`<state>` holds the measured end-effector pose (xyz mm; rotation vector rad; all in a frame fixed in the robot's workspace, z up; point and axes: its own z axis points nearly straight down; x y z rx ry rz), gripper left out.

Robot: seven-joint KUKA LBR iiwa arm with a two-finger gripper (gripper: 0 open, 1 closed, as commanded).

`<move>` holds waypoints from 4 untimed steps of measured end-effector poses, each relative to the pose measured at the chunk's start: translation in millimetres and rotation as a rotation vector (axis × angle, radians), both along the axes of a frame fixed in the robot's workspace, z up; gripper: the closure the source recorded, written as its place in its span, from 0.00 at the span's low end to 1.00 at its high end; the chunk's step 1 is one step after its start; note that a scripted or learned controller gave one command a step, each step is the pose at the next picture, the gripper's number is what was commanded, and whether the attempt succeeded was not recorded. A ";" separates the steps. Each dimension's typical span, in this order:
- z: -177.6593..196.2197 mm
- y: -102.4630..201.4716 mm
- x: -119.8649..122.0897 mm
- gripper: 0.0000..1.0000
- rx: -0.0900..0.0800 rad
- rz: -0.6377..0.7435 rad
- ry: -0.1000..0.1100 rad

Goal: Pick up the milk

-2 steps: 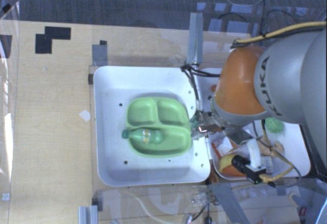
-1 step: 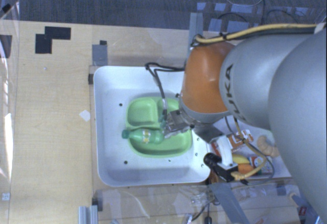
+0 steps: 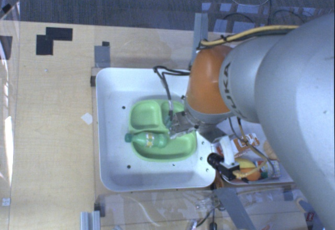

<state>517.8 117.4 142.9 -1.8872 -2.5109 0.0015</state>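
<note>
I am looking down at the wooden table [image 3: 52,134] with the grey arm [image 3: 282,98] reaching in from three o'clock, its orange wrist band [image 3: 209,87] hanging over the shallow white left bin [image 3: 112,119]. The hand [image 3: 175,124] is sitting low over the green divided plastic tray [image 3: 149,119], right beside the green plastic bottle [image 3: 149,141] lying at the tray's seven o'clock. I cannot tell how the hand is set; the wrist is hiding it, and I am seeing nothing gripped.

The milk, I am guessing, is the small white-and-orange carton [image 3: 235,146] in the cluttered right bin [image 3: 272,177], at about four o'clock from the hand, partly hidden under the arm, with an orange round fruit-like item [image 3: 250,172] crowding it at five o'clock.

So I am judging the hand to be over the wrong bin. To do this well, I would be lifting clear of the tray, travelling toward four o'clock, and coming down straight over the carton, lining up across its narrow sides so the neighbours are not getting nudged.
</note>
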 end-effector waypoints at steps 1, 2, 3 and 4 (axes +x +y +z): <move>41.0 -7.3 -29.2 1.00 0.001 0.231 -0.003; 47.9 21.2 -30.0 1.00 0.001 0.236 -0.002; 49.6 82.0 -30.2 1.00 0.001 0.317 -0.002; 47.2 87.9 -29.7 1.00 0.001 0.667 -0.003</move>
